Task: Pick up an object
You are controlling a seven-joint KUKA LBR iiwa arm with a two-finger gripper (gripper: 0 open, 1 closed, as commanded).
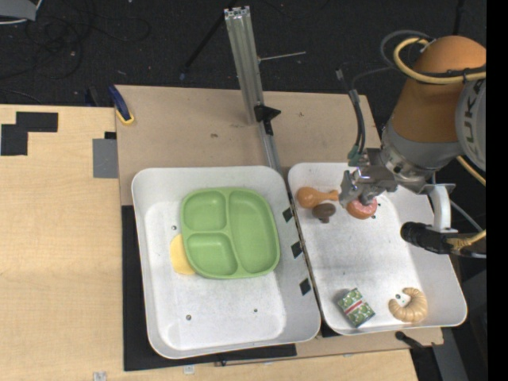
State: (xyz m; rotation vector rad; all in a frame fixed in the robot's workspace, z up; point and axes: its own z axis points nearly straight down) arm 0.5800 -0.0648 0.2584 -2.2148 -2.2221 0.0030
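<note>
Lying left-right near the pincer (361,194), orange-brown toy (315,200), stem rightward.

Green tray (230,234) (yellow beneath), white bins (214,324), tan croissant (409,305).

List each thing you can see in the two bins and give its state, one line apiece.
Green divided plate: flat in the left bin, right way up.
Yellow item: partly hidden under the plate's left edge.
Orange toy: lying in the right bin.
Pink item: directly beneath the pincer.
Green carton: lying flat near the front edge.
Croissant: lying in the front right corner.
</note>
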